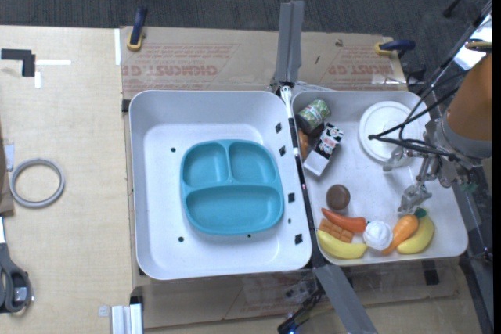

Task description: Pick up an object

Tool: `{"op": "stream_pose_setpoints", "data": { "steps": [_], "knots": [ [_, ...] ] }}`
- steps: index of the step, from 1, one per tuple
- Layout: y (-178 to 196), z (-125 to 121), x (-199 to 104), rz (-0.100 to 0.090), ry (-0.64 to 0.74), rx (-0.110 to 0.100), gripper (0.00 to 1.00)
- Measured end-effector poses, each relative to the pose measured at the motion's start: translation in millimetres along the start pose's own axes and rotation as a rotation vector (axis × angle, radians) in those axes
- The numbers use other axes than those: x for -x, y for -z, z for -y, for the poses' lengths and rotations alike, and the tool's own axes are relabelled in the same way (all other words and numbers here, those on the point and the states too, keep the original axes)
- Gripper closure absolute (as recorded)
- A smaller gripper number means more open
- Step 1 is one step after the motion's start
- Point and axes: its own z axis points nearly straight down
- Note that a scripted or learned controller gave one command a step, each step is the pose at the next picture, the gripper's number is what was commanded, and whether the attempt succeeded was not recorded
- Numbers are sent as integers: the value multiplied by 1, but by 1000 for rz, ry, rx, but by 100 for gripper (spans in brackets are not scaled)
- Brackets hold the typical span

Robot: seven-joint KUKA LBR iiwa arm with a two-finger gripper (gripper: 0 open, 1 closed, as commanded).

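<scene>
At five o'clock in the right bin [356, 260], just under my gripper [413, 199], lies the toy carrot [405, 228]. It looks light, hard and slippery; I'd pinch its fat middle.

Both bins [149, 192] look like smooth white plastic; the blue tray [232, 188] is glossy plastic. The counter [63, 105] is pale matt wood, the sheet [196, 59] brown cardboard. The hand [413, 199] is bare grey metal.
</scene>
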Motion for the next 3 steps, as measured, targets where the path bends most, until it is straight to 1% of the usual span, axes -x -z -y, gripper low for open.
{"op": "stream_pose_setpoints", "data": {
  "steps": [1,2,3],
  "knots": [
    [6,-22,-58,23,108,-8,0],
    [4,-105,-46,17,256,-4,0],
    [0,-129,2,-2,286,2,0]
  ]
}}
